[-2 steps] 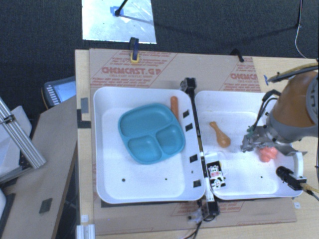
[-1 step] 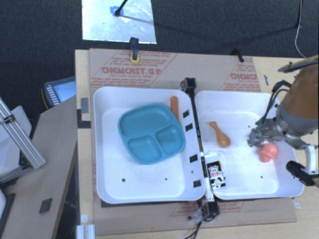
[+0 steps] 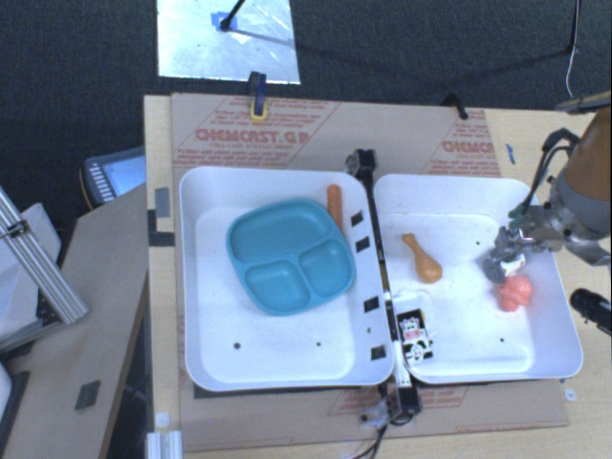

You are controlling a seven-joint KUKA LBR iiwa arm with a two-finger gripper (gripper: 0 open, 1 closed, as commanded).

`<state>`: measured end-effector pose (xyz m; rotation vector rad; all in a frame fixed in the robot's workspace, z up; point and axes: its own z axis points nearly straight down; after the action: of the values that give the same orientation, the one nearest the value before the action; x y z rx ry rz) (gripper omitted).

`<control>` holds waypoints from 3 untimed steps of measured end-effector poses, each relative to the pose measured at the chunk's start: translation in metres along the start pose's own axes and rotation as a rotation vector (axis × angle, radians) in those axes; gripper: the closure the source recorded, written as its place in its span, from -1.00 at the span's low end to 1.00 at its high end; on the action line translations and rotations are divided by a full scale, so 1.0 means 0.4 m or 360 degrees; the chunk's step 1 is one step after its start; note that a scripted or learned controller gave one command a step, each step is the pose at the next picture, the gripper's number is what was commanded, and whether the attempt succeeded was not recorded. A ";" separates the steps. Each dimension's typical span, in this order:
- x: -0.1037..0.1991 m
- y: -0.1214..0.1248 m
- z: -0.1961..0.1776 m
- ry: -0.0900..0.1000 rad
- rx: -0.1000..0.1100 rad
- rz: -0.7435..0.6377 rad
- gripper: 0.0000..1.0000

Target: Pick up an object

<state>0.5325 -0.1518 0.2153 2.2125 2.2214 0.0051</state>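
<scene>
So the arm's hand (image 3: 504, 259) is low in the right bin (image 3: 535, 357), sitting just at 11 o'clock of the pink lumpy toy (image 3: 514, 293), which looks like the nearest thing to grab. Honestly can't tell if the hand is spread or pinched, it's a grey blur from up here, and nothing is visibly caught in it.

My guess for doing this well: shift toward 5 o'clock so the hand is centred over the pink toy, not clipping its edge, then go straight down. It's rounded, so an off-centre squeeze will probably squirt it away toward the bin wall.

The other option is the orange drumstick-shaped piece (image 3: 422, 258), off at 9 o'clock from the hand. In the left bin (image 3: 206, 357) there's a teal 3-section plate (image 3: 290, 254) and an orange stick (image 3: 335, 205) at its 1 o'clock.
</scene>
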 end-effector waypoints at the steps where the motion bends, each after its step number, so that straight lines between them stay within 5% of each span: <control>1: -0.001 0.005 -0.101 0.0000 0.0000 -0.0002 1.00; 3: 0.274 0.108 -0.053 0.0006 0.0005 -0.0011 1.00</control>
<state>0.5750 -0.0418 0.2365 2.2084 2.2326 0.0060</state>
